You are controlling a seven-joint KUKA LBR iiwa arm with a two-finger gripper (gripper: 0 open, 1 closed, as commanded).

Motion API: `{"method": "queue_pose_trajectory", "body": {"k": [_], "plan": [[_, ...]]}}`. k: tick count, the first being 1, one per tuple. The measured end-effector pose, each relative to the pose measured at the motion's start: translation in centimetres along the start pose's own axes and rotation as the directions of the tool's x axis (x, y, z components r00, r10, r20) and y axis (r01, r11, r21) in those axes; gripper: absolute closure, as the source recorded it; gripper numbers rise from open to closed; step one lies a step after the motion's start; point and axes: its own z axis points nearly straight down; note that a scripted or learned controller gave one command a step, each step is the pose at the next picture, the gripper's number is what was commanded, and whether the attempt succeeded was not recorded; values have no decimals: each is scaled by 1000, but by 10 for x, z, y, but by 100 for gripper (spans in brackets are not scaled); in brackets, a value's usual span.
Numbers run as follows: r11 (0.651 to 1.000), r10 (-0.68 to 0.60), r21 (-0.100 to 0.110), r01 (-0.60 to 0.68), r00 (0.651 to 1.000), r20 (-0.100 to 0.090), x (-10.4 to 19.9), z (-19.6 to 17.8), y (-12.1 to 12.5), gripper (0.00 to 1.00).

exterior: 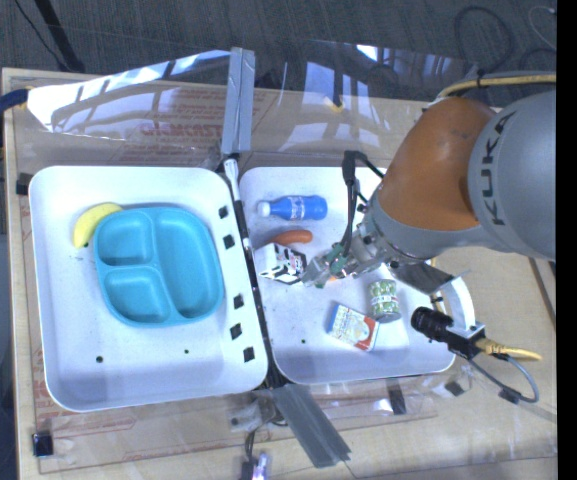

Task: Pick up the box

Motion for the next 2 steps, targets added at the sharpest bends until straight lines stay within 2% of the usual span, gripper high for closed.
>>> {"method": "queue_pose_trajectory", "body": {"k": [1, 2], "plan": [[1000, 1, 0, -1, 1000, 0, 0, 0, 0, 0], [999, 41, 4, -41, 999, -2, -53, 16, -36, 0]]}}
